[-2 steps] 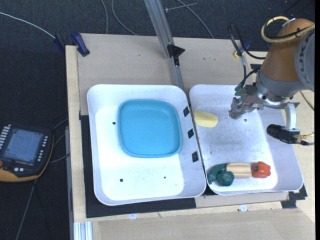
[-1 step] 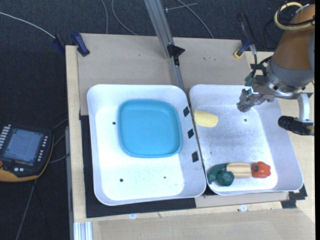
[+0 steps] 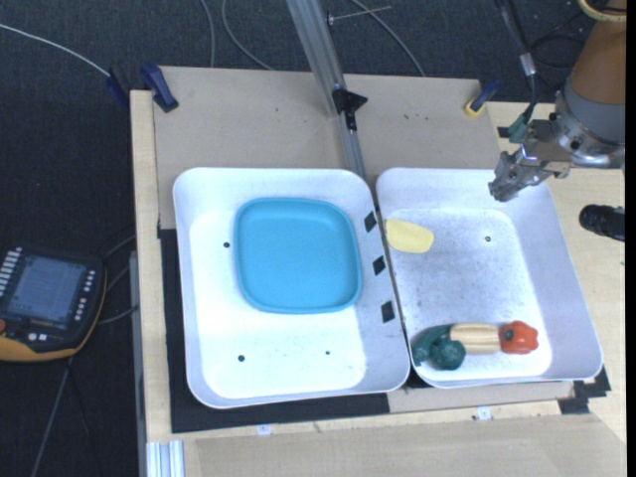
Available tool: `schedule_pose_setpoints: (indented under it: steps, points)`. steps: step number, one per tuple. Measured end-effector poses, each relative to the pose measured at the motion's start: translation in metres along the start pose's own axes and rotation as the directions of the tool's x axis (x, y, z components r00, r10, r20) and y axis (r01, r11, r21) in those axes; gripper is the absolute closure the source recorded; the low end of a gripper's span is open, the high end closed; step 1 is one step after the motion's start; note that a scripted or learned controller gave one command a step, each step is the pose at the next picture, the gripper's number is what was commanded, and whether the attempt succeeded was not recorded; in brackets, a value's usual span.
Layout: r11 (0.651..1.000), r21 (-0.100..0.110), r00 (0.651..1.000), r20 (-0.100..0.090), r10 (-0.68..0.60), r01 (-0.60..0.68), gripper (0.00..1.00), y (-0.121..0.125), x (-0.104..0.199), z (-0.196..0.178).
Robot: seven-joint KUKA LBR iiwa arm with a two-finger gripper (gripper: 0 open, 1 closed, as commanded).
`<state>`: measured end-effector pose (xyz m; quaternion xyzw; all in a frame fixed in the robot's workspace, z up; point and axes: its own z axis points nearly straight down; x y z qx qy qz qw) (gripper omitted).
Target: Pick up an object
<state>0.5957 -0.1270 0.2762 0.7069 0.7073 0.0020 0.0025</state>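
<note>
The right bin (image 3: 556, 266) holds a pale yellow piece (image 3: 408, 236) near its left wall, towards the back. Along its front wall lie a dark green item (image 3: 439, 350), a tan oblong piece (image 3: 475, 338) and a red item (image 3: 518, 337), touching in a row. My gripper (image 3: 505, 186) hangs over the bin's back right corner, far from all of them, and I see nothing between its fingers. A blue plate (image 3: 297, 254) lies in the left bin (image 3: 199, 266).
A slanted metal pole (image 3: 320, 38) rises from the bench behind the bins. Blue clamps (image 3: 159, 87) and a yellow clamp (image 3: 482, 97) grip the board's back edge. A handheld control pendant (image 3: 45, 301) lies on the floor at left, with cables across the dark carpet.
</note>
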Motion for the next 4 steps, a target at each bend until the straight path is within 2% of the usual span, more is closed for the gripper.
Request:
schedule_pose_setpoints:
  steps: [2, 3, 4]
  points:
    - [1.0, 0.007, 1.0, -0.002, -0.003, 0.003, 1.0, -0.028, 0.091, 0.029]
    - [1.0, 0.005, 1.0, -0.002, -0.004, 0.004, 1.0, -0.036, 0.135, 0.025]
    - [1.0, 0.007, 1.0, -0.002, -0.004, 0.004, 1.0, -0.049, 0.181, 0.039]
